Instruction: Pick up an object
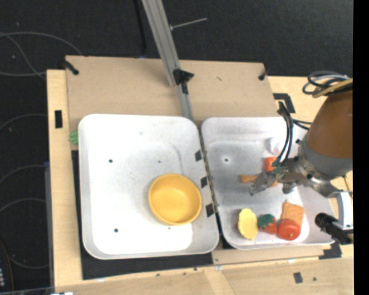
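Arm housing (333, 131): rounded, orange-brown band, over the right bin's (234, 134) right edge.
Wrist section (323, 161): grey, below the band.
Cables (287, 137): black, running along the arm's left side above the right bin; light looped cables near its top.
Tool (269, 178): dark grey metal with orange parts, over the right bin's middle.

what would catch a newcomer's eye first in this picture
The yellow bowl stands out first, sitting alone near the lower right of the left bin. Next is the grey and orange arm reaching in from the right, its gripper low over the right bin. Along that bin's front edge lies a bright cluster: a yellow piece, a red tomato and an orange piece.
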Motion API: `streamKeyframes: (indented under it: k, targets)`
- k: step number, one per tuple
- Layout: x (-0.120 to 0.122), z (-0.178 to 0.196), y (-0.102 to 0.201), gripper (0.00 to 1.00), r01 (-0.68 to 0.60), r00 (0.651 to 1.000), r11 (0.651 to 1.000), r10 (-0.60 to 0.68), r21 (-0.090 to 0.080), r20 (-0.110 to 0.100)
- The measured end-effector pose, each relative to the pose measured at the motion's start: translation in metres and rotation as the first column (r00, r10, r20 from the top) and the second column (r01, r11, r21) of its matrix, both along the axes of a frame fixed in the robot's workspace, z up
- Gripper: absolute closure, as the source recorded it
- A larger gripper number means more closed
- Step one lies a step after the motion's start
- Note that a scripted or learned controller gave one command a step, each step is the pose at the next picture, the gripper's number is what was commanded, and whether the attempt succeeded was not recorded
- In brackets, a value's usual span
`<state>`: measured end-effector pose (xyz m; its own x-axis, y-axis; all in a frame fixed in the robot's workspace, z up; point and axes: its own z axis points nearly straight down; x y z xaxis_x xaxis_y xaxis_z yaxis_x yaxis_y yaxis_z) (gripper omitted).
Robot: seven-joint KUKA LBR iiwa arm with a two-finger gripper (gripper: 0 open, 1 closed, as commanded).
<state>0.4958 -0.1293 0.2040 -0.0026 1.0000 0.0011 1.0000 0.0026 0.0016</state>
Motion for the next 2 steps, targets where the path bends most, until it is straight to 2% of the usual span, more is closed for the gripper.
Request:
streamKeyframes:
  k: [1,2]
  targets:
    - [0.0,0.0,0.0,0.0,0.002,1.0,1.0,-0.002,-0.001,0.001]
    - [0.004,-0.043,-0.004,0.0,0.004,1.0,1.0,-0.004,-0.003,-0.005]
